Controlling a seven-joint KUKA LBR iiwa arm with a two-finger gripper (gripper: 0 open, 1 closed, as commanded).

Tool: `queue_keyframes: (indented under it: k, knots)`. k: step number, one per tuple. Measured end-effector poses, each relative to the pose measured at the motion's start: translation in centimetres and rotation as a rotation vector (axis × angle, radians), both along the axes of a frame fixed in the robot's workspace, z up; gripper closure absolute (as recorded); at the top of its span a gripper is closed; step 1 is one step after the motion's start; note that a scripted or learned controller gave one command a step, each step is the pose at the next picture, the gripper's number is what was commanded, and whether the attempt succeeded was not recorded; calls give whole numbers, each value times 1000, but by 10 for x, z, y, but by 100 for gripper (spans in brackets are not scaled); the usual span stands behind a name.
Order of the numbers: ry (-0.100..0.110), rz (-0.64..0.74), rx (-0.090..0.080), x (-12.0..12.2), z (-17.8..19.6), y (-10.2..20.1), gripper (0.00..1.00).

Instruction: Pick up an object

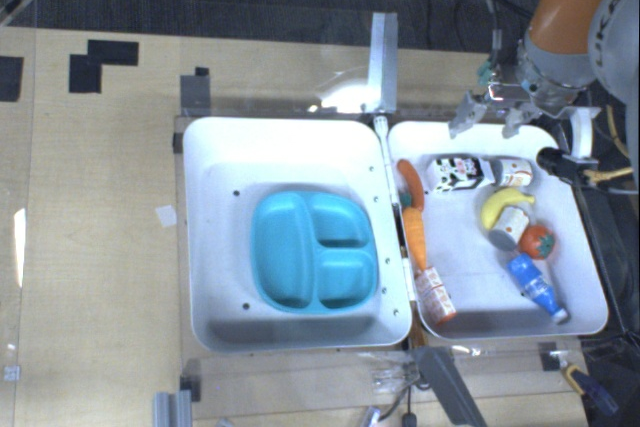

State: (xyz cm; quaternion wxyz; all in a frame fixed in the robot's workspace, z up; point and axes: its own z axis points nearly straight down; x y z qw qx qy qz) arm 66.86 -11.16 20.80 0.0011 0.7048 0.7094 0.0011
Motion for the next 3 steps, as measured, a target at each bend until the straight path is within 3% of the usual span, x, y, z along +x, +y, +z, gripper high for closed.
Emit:
queue_keyframes:
  k: [1,2,3]
  knots:
    - [-5,60,-3,2,-1,-35,0]
    - [-2,88,-2,-34,-77,-77,0]
    - [-21,190,-7,-5,-109,-92,0]
